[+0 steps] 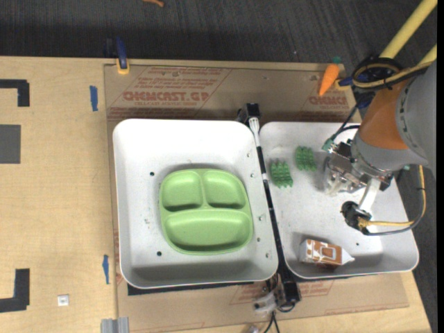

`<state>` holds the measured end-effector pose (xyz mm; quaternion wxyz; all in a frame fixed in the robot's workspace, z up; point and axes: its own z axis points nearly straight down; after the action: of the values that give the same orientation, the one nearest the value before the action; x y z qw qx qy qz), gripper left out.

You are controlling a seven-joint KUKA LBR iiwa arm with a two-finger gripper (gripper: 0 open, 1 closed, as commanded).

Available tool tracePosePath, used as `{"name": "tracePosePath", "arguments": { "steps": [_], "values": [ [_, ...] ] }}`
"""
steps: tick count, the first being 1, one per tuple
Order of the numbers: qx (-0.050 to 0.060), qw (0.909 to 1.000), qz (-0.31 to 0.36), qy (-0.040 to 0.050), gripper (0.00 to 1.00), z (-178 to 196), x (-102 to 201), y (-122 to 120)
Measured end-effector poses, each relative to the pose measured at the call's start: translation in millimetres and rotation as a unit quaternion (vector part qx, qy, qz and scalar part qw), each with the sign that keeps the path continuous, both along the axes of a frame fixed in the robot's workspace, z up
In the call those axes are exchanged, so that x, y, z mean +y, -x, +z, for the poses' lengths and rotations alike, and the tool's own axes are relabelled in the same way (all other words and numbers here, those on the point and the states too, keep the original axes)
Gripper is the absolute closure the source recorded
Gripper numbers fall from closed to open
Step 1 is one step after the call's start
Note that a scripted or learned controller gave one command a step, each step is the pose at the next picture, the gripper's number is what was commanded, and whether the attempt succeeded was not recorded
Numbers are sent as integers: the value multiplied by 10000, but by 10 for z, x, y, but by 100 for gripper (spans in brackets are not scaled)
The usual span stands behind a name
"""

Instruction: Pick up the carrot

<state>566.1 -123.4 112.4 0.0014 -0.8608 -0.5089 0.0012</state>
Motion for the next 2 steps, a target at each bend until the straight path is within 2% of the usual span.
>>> {"name": "tracePosePath", "arguments": {
  "steps": [1, 2],
  "values": [
    [-15, 9990, -440, 6, 100, -123, 207, -332],
    [-16, 10000, -89, 9, 100, -143, 285, -433]
  ]
}}
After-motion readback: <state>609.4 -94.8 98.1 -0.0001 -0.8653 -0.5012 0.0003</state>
